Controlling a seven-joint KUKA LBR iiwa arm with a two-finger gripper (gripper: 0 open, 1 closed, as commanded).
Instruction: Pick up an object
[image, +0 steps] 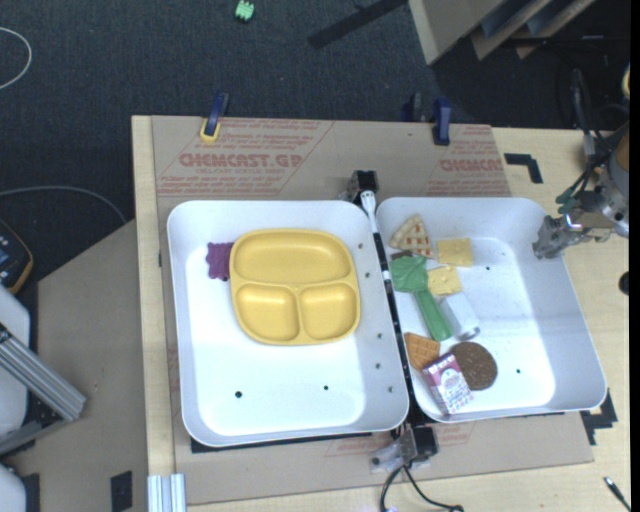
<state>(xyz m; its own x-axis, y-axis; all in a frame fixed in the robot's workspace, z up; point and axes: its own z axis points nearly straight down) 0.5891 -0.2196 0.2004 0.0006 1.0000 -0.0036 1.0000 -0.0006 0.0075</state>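
my grey metal pincer (553, 240) hangs over the right edge of the right white plastic bin (560, 300), nothing between its tips; opening too small to tell. the toy food lies along that bin's left side. the long green plastic piece (428, 298) looks light, stiff, slick; i judge a mid-length grasp across its narrow width best.
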